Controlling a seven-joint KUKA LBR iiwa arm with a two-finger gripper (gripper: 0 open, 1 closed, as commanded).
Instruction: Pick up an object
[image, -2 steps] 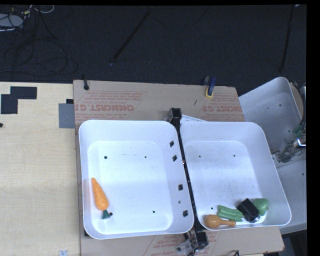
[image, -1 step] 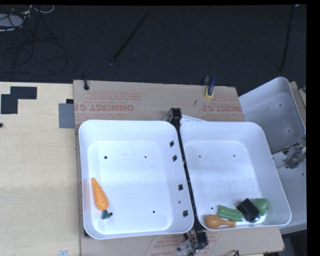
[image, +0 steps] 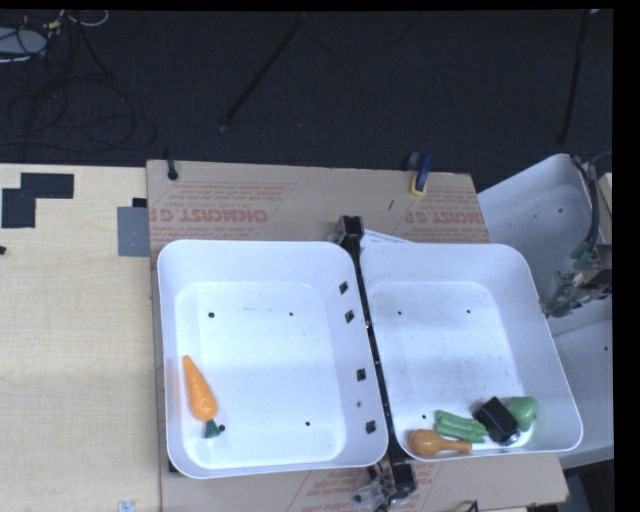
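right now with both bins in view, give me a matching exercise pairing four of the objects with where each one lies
Things:
1. orange plastic carrot
2. black block-shaped object
3. orange-tan pear-shaped toy
4. green bean-pod toy

Places:
A. right bin, at the front wall, leftmost of the cluster
B. left bin, near the left wall
C. right bin, front right, against a light green object
D. right bin, between the pear-shaped toy and the black block

Pairs: 1-B, 2-C, 3-A, 4-D
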